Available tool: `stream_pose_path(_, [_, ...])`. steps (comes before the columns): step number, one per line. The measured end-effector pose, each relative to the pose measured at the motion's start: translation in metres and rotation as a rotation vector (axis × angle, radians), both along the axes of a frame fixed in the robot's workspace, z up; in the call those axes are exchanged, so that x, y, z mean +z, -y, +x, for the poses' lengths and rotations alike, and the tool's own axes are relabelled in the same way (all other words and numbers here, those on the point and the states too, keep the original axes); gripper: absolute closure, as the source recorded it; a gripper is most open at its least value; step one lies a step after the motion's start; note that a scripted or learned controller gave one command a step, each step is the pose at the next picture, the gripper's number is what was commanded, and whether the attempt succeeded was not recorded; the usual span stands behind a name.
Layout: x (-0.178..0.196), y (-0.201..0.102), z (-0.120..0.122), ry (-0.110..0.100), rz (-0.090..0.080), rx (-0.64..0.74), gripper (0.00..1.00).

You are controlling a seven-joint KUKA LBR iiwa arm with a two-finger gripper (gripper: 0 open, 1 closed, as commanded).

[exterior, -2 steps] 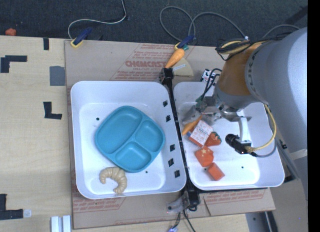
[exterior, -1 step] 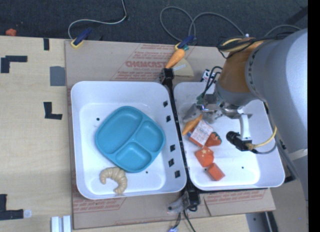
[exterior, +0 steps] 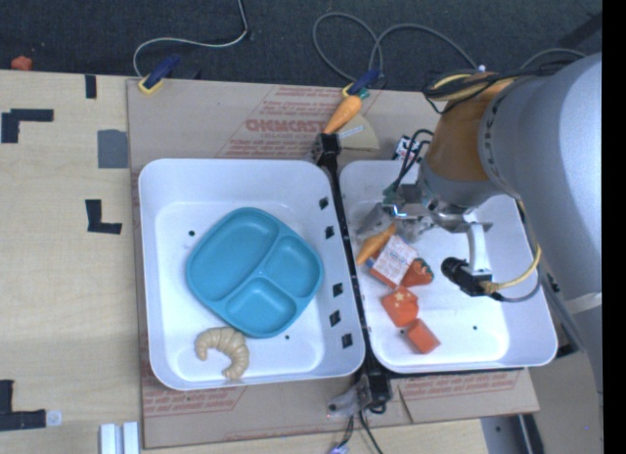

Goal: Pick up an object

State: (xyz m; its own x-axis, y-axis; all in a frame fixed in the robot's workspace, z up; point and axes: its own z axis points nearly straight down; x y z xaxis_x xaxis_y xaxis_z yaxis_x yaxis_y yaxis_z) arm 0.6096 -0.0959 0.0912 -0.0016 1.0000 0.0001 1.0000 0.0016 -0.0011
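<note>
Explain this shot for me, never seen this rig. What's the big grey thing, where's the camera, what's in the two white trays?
The big grey thing with the orange band is a robot arm, reaching in from the right. The single camera is fixed above the bench and looks down at a slant.

Its two-finger gripper is low over the right shallow white bin, just above a cluster of small toy foods: an orange carrot-like piece, a red-and-white packet, and red-orange chunks. Whether anything is held cannot be told; the wrist hides the fingers.

The left shallow white bin holds a blue three-compartment plastic plate and a tan toy croissant below it. Another toy carrot lies on the cardboard behind the bins.
</note>
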Motion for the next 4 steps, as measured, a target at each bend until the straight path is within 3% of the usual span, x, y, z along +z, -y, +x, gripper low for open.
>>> stream_pose_path(3, [-0.005, 0.000, 0.000, 0.006, -0.002, 0.000, 0.00])
stream_pose_path(4, [-0.005, 0.006, -0.092, 0.003, -0.001, -0.002, 0.00])
